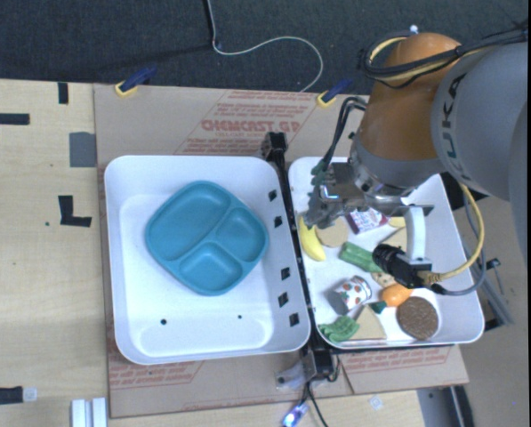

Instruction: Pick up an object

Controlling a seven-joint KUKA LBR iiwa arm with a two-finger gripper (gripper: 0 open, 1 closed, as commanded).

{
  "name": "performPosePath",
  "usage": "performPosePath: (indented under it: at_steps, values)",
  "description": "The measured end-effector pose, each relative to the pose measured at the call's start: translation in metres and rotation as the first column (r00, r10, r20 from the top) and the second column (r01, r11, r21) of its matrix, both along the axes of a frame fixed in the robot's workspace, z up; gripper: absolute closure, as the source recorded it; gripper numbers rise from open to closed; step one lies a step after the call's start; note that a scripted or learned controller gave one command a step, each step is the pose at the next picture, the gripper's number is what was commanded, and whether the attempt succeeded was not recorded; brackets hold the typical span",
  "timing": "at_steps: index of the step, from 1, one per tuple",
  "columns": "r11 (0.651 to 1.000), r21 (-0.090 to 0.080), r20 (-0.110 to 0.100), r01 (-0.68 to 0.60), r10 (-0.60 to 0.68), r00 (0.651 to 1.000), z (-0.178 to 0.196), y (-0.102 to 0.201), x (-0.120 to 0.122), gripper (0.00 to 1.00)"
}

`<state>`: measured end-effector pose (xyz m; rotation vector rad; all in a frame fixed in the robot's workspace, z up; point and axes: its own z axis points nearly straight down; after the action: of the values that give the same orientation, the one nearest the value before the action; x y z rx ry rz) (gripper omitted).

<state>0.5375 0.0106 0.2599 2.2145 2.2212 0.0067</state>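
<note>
The gripper (323,205) hung low over the right bin (461,327), just above a banana (311,241); whether it was open or closed I cannot tell. A green object (358,256), an orange piece (394,295) and a brown disc (418,317) crowded nearby. A blue plate (206,237) lay in the left bin (140,327).

Two bins sit side by side on a cardboard sheet (238,127). The left bin (136,327) holds a divided plate (206,237) at its middle. In the right bin (456,327), a banana (311,243) lies along the left wall, a marker (361,256) just right of it, and a round disc (418,317) near the front right corner.
</note>
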Motion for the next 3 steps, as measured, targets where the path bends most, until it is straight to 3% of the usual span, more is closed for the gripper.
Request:
performPosePath:
  at_steps: [1,2,3]
  values:
    - [1.0,0.002,-0.013,-0.002,0.002,1.0,-0.007,0.054,-0.057,1.0]
    - [1.0,0.004,0.005,-0.003,0.003,1.0,0.113,0.074,-0.053,1.0]
    - [1.0,-0.001,-0.009,0.005,-0.005,1.0,0.1,0.042,-0.054,1.0]
